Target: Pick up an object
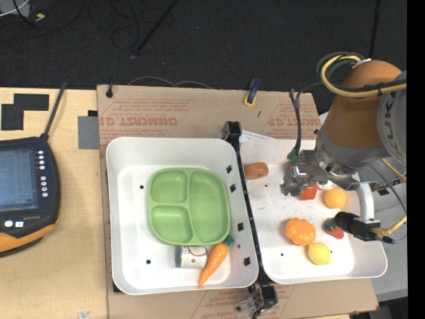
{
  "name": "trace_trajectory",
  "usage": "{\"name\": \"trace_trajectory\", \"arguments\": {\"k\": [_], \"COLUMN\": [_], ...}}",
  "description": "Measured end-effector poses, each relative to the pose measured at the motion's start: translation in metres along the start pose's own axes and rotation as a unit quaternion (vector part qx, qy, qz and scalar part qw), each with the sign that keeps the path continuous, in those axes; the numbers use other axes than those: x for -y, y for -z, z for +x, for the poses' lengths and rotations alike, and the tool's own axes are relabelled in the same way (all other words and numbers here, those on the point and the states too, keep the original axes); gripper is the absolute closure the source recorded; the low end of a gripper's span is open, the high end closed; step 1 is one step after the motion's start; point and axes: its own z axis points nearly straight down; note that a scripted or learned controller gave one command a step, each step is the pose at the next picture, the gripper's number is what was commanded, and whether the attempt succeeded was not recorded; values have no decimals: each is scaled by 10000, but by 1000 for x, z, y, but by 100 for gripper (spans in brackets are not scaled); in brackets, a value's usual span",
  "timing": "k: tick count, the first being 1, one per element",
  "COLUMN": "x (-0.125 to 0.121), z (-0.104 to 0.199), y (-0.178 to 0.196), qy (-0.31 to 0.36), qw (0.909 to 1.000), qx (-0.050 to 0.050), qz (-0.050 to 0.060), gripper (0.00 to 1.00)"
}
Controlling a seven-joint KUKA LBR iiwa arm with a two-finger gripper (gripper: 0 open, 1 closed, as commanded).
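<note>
A cardboard-covered counter (166,115) against a dark floor carries two shallow white bins side by side. In the right bin (279,261) the gripper (297,181) hangs low over a small red piece (308,193) that lies just beside it; whether the gripper is spread or pressed together I cannot tell. That red piece is probably a light, stiff plastic toy, smooth and apt to slip, best pinched across its narrow middle.

Around it lie one brown bun-shaped item (255,171), one orange ball (335,199), one orange pumpkin-like fruit (300,231), one yellow lemon (319,253) and a second red bit (336,231), partly hidden under a black fitting. All look like rounded toys liable to roll.

The left bin (129,171) holds one green divided plate (189,205), one toy carrot (214,263) and one small can (191,256) touching the carrot. One handheld control pad (23,191) rests at the far left.
</note>
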Motion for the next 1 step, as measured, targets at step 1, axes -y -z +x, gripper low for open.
{"name": "trace_trajectory", "arguments": {"k": [1], "x": [14], "z": [-8], "y": [-12], "qy": [-5], "qw": [10000], "qx": [0], "qz": [12], "gripper": [100]}}
